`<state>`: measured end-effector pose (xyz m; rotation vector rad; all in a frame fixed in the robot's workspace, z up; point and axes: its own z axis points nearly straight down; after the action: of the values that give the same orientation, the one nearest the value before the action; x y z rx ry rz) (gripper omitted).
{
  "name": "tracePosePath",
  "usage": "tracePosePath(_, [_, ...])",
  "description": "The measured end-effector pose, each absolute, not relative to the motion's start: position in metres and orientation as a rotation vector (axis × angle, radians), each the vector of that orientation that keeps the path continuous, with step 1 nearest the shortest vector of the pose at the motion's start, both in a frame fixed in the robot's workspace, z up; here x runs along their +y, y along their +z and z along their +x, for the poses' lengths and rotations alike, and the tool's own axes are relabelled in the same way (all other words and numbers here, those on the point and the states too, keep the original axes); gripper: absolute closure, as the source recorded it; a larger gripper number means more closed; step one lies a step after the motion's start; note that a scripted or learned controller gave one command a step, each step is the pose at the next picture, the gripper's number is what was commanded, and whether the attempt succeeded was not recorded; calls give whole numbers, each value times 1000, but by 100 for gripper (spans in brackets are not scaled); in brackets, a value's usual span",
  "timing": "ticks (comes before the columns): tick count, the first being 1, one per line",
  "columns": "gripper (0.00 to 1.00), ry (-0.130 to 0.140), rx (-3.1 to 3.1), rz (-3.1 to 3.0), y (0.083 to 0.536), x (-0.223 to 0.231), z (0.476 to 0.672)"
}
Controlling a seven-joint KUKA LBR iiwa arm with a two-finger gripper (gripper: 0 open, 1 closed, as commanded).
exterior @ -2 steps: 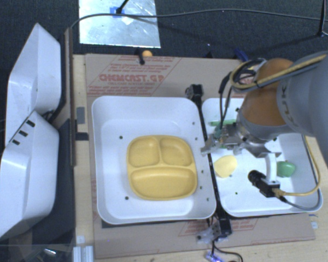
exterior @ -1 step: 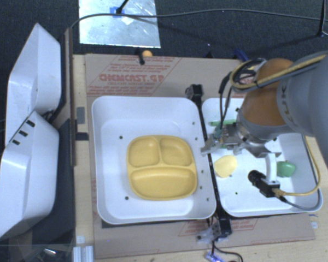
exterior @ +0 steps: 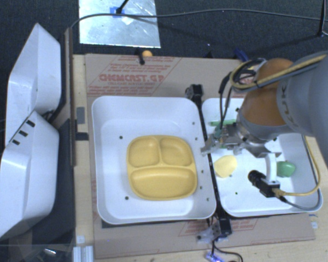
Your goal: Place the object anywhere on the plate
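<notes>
The pick step appears to be in hand: the gripper [exterior: 229, 146], its state not discernible, is seen over the right bin [exterior: 311, 201] just above the pale yellow object [exterior: 225, 166], which must be lifted over the bin walls to the plate [exterior: 162, 167].

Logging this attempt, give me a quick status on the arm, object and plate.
Gripper low over right bin. Pale yellow object and green object loose there. Yellow plate in left bin.
</notes>
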<state>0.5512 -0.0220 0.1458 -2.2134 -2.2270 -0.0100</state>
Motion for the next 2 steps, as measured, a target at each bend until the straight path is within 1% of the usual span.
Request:
tracePosePath(1, [0,-10,-2227,-2213,146,-22,551])
tracePosePath(2, [100,-16,-2231,-2205,156,-18,552])
